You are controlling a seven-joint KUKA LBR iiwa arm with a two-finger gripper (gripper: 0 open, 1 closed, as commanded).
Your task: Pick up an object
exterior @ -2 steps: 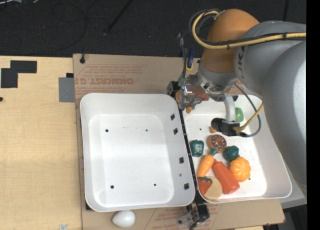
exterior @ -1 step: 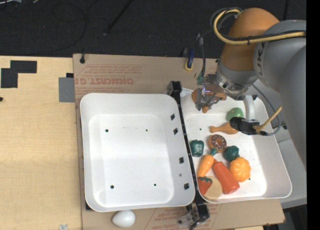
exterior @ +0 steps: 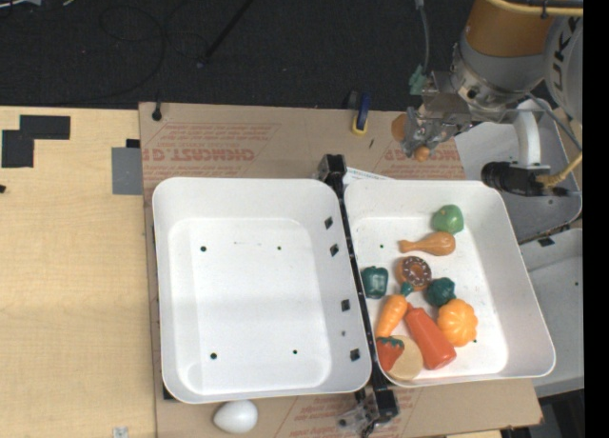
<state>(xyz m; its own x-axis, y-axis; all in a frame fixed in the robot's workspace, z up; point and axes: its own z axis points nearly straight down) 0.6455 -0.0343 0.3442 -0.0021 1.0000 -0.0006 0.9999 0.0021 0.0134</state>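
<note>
Gripper (exterior: 422, 146) hangs above the right bin's (exterior: 533, 331) far rim, apparently closed on a small orange thing (exterior: 420, 151), though I can't tell how securely; a shallow pinch could drop it on the table, and the toys (exterior: 423, 308) are packed tight for a retry.

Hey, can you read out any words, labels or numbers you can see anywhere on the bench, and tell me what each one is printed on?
Red print on the cardboard sheet above the left bin: it lies upside down to the camera and is too blurred to read for sure.
Fainter red print on the same sheet by the right bin and along the bottom edge: unreadable.
No print can be made out on the toys or the gripper.
</note>
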